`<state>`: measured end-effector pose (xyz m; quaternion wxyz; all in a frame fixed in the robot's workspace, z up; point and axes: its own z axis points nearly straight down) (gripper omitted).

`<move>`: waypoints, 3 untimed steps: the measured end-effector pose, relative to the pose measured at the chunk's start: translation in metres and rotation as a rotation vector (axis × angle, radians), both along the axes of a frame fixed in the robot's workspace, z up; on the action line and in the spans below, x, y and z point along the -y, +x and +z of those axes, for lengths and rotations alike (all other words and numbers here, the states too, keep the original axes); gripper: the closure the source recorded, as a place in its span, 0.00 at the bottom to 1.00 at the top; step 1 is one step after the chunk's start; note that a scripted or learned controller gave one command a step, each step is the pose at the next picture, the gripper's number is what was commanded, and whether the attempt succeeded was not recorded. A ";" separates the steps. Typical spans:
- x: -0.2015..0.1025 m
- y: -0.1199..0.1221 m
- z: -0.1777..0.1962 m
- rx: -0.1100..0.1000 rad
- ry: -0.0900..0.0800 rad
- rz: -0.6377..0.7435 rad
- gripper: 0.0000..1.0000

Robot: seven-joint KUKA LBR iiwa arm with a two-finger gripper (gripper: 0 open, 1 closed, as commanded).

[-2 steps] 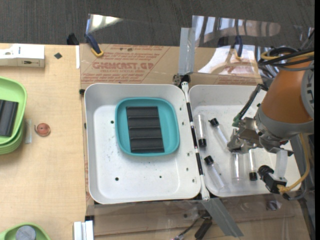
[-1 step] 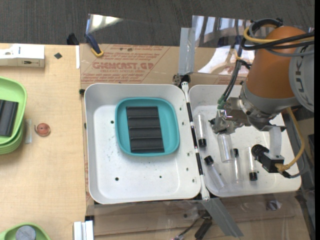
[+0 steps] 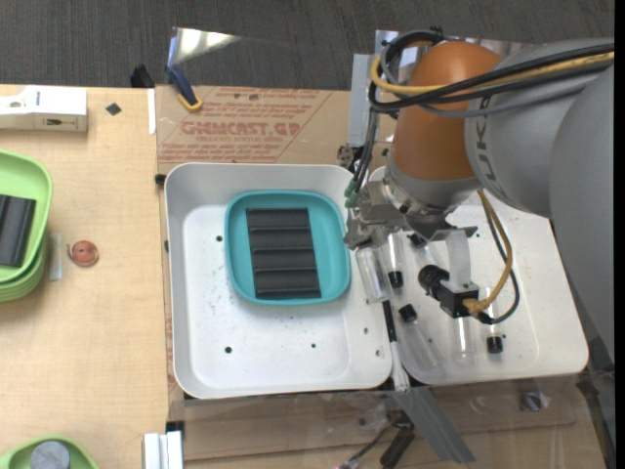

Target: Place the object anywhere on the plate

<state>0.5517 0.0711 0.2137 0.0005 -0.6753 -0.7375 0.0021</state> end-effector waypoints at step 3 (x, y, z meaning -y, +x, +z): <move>0.029 0.052 -0.024 0.000 -0.001 0.002 0.00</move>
